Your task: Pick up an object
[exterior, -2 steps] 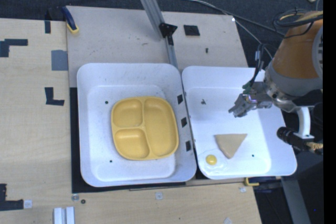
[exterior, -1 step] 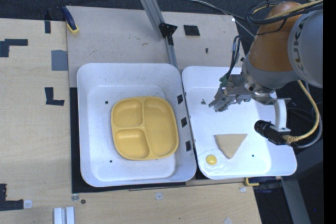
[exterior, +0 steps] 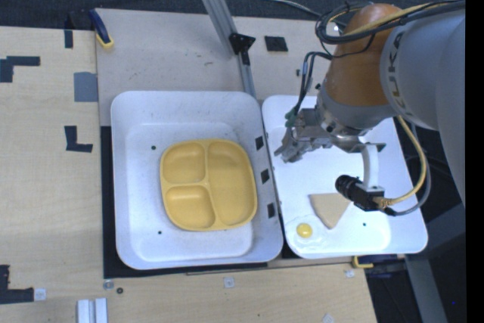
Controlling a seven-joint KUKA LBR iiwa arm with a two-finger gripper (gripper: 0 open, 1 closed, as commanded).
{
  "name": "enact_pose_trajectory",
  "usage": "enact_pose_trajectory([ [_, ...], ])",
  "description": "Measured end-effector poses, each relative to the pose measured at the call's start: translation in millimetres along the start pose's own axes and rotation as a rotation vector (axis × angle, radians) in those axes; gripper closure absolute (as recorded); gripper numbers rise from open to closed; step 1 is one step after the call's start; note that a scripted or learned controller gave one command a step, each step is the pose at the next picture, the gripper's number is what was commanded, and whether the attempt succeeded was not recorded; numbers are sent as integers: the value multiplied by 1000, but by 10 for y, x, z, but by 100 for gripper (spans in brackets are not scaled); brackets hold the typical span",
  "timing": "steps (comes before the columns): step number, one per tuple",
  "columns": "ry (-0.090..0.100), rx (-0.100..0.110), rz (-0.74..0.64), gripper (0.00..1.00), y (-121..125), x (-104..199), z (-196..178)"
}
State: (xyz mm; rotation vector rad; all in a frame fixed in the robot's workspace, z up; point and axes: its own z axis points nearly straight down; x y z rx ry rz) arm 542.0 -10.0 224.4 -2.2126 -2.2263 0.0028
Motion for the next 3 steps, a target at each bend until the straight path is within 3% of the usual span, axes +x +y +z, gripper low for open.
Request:
enact_pose_trajectory([
  [2,0,-3,0,100,336,1021,14],
  [3,-1,-1,4,0,329,992,18],
])
